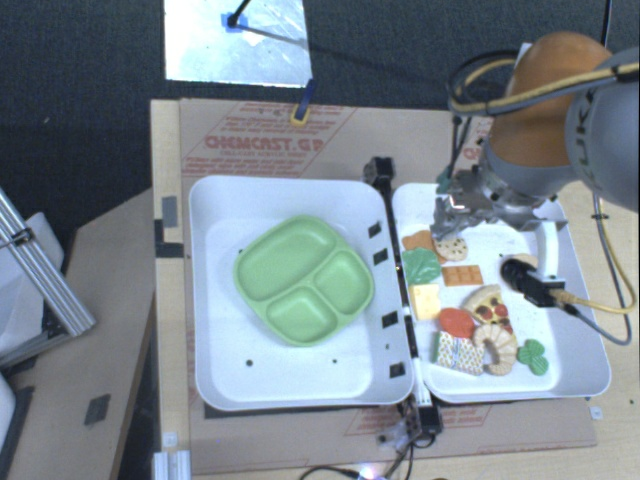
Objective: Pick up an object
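Observation:
The right bin (pixel 578 353) holds a cluster of toy foods. Among them are a chocolate-chip cookie (pixel 451 248), an orange cracker (pixel 417 239), a green leaf (pixel 420 266), a square waffle (pixel 461 275), a yellow cheese slice (pixel 426 302), a pizza slice (pixel 488 306), a red tomato (pixel 456 321), a shrimp (pixel 496 344), a patterned square (pixel 457 354) and a green broccoli piece (pixel 534 356). My gripper (pixel 447 224) hangs low over the bin's far left part, right above the cookie and the cracker. Nothing shows between its tips.
The left bin (pixel 215 368) carries a green divided plate (pixel 303 280). A black-clipped divider (pixel 392 268) separates the two bins. The arm's bulky grey and orange body (pixel 545 118) overhangs the right bin's far side. A foil sheet (pixel 237 28) lies beyond the bench.

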Available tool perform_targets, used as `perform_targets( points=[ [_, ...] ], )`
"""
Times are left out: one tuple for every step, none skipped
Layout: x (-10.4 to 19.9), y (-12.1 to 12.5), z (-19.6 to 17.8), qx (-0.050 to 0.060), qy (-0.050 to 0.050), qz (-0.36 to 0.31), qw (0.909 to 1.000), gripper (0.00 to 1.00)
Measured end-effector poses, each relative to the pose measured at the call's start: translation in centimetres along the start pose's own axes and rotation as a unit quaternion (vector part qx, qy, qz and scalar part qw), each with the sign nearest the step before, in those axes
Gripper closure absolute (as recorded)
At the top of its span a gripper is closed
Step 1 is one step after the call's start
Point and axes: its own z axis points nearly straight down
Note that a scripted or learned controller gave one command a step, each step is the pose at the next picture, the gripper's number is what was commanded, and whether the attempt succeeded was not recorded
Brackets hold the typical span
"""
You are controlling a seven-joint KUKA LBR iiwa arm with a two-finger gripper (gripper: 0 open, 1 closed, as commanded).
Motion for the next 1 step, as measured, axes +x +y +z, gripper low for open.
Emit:
perform_targets(
  points=[
    [-0.39, 0.32, -0.36, -0.001, 0.000, 0.000, 1.0000, 1.00]
  ],
)
